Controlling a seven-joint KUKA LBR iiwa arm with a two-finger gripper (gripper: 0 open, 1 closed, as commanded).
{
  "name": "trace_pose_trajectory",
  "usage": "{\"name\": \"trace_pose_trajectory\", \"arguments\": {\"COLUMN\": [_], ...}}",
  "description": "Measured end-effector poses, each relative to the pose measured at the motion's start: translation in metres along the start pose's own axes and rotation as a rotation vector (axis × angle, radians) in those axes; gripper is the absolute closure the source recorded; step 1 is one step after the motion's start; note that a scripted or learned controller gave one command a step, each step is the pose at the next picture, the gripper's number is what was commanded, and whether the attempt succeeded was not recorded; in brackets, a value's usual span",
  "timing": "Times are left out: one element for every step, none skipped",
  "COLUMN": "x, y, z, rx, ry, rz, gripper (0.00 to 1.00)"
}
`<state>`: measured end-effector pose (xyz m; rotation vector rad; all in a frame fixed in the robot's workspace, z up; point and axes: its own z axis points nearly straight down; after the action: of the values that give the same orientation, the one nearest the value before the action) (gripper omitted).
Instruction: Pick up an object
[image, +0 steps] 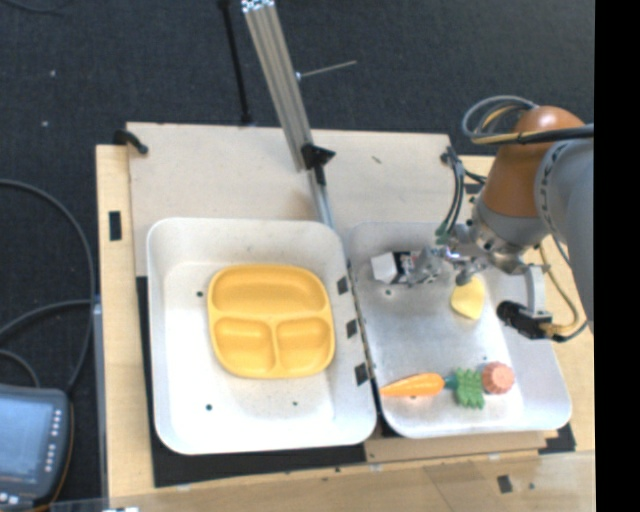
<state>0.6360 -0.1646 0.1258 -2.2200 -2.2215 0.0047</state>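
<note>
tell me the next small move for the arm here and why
Probably a short shift toward the pale yellow wedge-shaped object, then a descent. The end effector sits at the far side of the right white bin, with nothing visibly between its fingers, and that wedge lies closest to it.

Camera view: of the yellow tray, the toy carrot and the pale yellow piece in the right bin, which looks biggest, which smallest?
1. Yellow tray, by far the largest.
2. Toy carrot.
3. Pale yellow piece, though carrot and piece look close, so that order is unsure.
</note>
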Motion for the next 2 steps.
{"name": "trace_pose_trajectory", "arguments": {"x": [-0.001, -0.001], "y": [0.001, 0.002], "z": [-0.014, -0.058], "rx": [-0.005, -0.009], "ry": [-0.001, 0.0], "rz": [0.002, -0.001], "gripper": [1.0, 1.0]}}
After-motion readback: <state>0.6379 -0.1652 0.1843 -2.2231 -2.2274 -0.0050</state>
